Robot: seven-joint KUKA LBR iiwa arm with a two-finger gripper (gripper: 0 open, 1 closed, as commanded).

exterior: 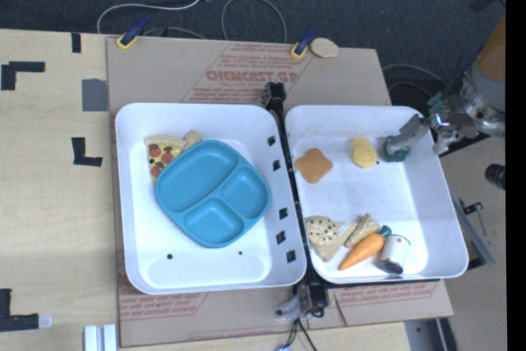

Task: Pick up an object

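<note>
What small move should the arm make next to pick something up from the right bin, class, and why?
Probably a short shift left and down toward the small yellow bumpy toy. The gripper hangs just right of it in the right white bin, with nothing seen held, and the toy lies apart from the orange cookie-shaped piece.

Smooth, glossy plastic forms both white bins (131, 177) and the blue divided plate (213, 191), over matt brown cardboard (238, 74).
</note>
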